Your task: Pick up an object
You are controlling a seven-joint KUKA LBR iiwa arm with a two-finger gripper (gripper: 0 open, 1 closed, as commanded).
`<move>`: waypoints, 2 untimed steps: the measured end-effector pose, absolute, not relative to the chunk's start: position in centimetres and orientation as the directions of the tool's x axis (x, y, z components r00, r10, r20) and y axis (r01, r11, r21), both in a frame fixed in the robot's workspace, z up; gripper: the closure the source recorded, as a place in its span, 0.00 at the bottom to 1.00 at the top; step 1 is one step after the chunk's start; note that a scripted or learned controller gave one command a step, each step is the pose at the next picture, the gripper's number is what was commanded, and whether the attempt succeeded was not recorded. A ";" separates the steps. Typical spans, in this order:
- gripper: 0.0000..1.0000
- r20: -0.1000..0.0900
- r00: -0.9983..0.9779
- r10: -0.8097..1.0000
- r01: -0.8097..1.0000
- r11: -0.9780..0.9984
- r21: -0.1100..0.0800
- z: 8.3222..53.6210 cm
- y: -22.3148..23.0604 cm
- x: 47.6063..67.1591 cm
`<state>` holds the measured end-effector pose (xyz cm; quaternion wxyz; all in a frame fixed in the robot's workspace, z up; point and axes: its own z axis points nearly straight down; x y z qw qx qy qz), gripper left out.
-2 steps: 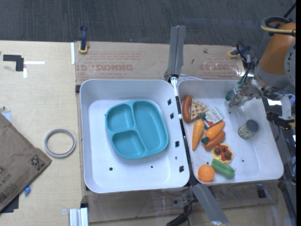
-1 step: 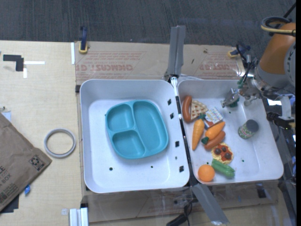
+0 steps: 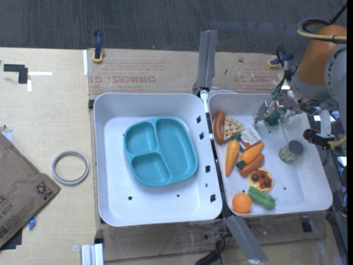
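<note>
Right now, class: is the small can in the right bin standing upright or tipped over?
Tipped over. The can lies on its side on the floor of the right bin, its round grey end facing up and right.

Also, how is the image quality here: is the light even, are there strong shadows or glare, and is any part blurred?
In the camera view the light is soft and even; the teal plate casts only a faint shadow in the left bin, and no strong glare shows on the white plastic. The toy food in the right bin looks reasonably sharp, while the gripper and the arm at the right edge look slightly soft.
</note>
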<state>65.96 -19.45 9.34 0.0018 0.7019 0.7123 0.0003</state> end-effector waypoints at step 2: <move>1.00 -0.001 -0.059 0.998 0.998 0.059 0.002 17.6 -15.1 66.0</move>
